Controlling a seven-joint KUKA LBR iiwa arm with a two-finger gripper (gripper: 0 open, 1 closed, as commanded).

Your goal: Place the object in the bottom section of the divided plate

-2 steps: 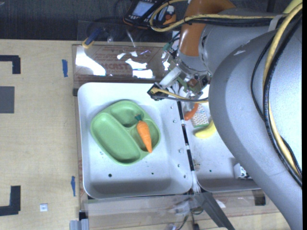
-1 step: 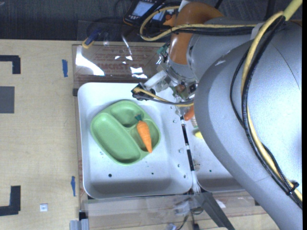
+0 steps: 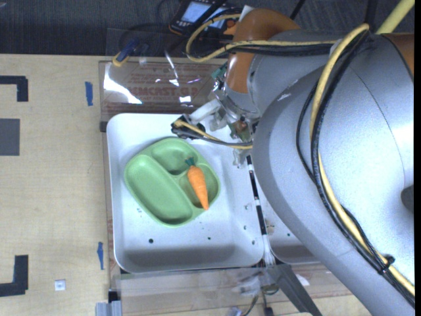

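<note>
A green divided plate (image 3: 154, 189) lies in the left white bin (image 3: 184, 255). An orange carrot (image 3: 198, 184) with a small green top lies in the plate's small right-hand section, tip pointing toward the view's bottom and leafy end at the divider. My gripper (image 3: 227, 127) hangs over the bin's far right corner, above and to the right of the plate and apart from the carrot. The wrist and the big grey arm hide most of it.
The arm's grey body (image 3: 342, 163) covers the right bin and most of the view's right half. A clear plastic sheet (image 3: 158, 84) lies behind the left bin. Wooden bench surface (image 3: 52, 176) with black and blue tape marks stretches to the left.
</note>
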